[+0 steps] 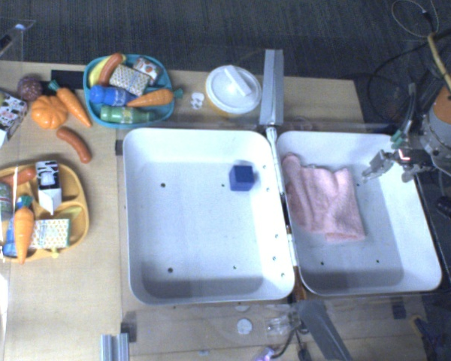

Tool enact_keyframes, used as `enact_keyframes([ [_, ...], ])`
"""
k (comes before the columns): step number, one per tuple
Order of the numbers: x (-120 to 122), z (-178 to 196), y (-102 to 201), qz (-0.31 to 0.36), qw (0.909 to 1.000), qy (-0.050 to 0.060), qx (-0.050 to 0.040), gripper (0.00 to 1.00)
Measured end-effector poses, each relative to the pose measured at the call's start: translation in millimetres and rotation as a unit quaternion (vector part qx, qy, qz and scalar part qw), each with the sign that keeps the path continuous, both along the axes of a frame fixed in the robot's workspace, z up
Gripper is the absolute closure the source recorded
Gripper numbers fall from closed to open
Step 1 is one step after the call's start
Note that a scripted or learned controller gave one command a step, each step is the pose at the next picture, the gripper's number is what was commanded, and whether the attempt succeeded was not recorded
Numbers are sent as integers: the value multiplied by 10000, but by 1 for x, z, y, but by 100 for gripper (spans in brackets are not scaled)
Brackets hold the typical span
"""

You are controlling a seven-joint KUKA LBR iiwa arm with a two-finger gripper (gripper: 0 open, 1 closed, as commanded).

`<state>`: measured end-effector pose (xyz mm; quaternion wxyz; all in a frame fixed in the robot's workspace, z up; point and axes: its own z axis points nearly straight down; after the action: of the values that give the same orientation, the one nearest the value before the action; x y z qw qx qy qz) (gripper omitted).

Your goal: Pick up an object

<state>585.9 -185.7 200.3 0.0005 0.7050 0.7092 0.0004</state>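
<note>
The wooden table (203,329) carried two white bins: the left bin (146,277) held one blue cube (242,177), the right bin (406,277) one pink cloth (327,201). At the right bin's far edge the end effector (391,162) hovered well clear of both, and whether it was apart or together could not be told. A descent there would likely meet bare bin floor, and the limp cloth might slip from a pinch.

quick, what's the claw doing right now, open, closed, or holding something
Claw: cannot be told whether open or closed. It sits over the right bin's right edge, beside the pink cloth, with nothing visibly in it.
</note>
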Motion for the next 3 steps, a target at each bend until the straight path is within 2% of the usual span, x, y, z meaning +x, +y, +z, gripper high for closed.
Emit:
enact_keyframes([
  [1, 25, -69, 2, 8, 10000, 4, -1, 0],
  [2, 24, -110, 13, 820, 9966, -48, -15, 0],
  [3, 65, -110, -10, 1665, 9860, -43, -26, 0],
])
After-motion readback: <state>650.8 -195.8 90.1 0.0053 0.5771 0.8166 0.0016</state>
